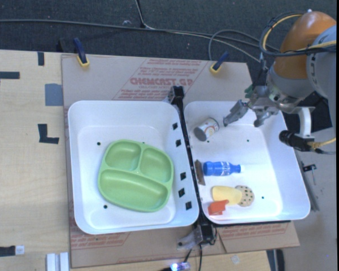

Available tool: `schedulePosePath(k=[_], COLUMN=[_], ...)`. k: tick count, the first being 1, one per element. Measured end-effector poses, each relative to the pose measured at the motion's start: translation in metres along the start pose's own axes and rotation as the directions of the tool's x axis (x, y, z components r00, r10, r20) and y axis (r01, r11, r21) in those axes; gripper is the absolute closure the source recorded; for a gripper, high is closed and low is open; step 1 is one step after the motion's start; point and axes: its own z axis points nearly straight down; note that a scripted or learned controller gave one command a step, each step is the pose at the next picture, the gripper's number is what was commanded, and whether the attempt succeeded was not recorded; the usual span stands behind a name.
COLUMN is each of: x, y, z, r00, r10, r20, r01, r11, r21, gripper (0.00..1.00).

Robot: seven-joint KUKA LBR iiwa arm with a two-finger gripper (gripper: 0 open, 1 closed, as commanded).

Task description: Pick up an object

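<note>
White plastic walls keep the clutter penned: two shallow bins sit side by side on a sheet of brown cardboard (158,75), which yellow clamps (82,61) pin to the bench at its far edge, presumably so nothing slides while the arm works. The left bin (79,117) holds a green divided plate (137,175), lying flat and roughly central. The right bin (282,174) holds the smaller candidates for picking. A small can (206,128) lies tipped on its side near the far left corner, its grey end facing the divider. Below it a blue bottle (220,167) with a white cap lies flat, cap pointing right. Nearer the front edge sit a yellow wedge (226,193), an orange piece (217,208) touching it, and a chocolate-chip cookie (245,196) just beside it.

The gripper (250,113) hangs over the far part of the right bin, its two fingers spread open with nothing between them, one finger reaching toward the can. I judge the can to be the likeliest target, since it lies nearest; lying on its side, it may roll when touched.

Red printing on the cardboard reads something like "CHEMCAST GP", upside down from here; the smaller lines beneath are too fine to read. The can's label is illegible.
</note>
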Motion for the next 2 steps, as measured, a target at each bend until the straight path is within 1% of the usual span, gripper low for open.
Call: schedulePosePath(k=[1,2], x=[0.000,0.002], y=[0.003,0.012], z=[-0.008,0.050], r00=[1.000,1.000], r10=[-0.003,-0.004], r20=[0.002,0.002], r01=[0.003,0.004], r11=[1.000,1.000], r21=[-0.014,-0.009], gripper=[0.00,0.00])
